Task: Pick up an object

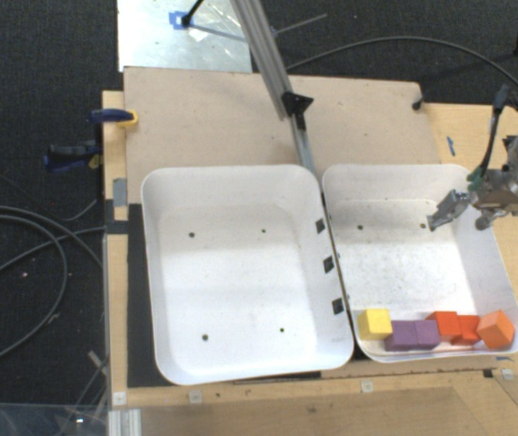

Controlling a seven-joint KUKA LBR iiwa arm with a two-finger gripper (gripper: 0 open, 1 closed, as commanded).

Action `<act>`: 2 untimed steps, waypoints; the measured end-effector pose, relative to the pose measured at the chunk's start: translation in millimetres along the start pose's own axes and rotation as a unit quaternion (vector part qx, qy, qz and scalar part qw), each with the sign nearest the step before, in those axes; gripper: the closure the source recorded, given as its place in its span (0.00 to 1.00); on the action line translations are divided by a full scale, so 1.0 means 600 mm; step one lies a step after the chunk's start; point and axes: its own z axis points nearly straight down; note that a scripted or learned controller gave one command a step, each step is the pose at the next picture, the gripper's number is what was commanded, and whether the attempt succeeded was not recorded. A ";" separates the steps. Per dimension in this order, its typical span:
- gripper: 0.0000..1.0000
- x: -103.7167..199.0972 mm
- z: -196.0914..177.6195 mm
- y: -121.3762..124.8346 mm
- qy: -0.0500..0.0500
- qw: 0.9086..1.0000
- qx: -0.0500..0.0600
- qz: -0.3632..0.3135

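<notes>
Dark carpet floor (pixel 32 53), black cables (pixel 14 243), wooden bench (pixel 204 116), blue clamp (pixel 70 155)

Right shallow white plastic bin (pixel 395 243): four small foam blocks (pixel 436 329) in a row along near wall; left shallow white plastic bin (pixel 164 271) alongside.

The end effector (pixel 463 209) hangs over the right bin (pixel 395 243), well apart from four blocks (pixel 436 329) along its near wall.

Blue clamp (pixel 84 155) with a yellow-tipped one (pixel 115 116) at the board's (pixel 204 121) left edge; metal pole (pixel 263 44) slanting down between the bins; black cables (pixel 18 243) across dark carpet (pixel 32 53) at left
</notes>
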 end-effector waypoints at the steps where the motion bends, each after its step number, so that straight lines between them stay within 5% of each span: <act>1: 0.00 -0.049 -0.013 0.152 -0.001 1.000 -0.003 -0.002; 2: 0.00 -0.026 0.236 0.058 0.001 1.000 0.004 0.001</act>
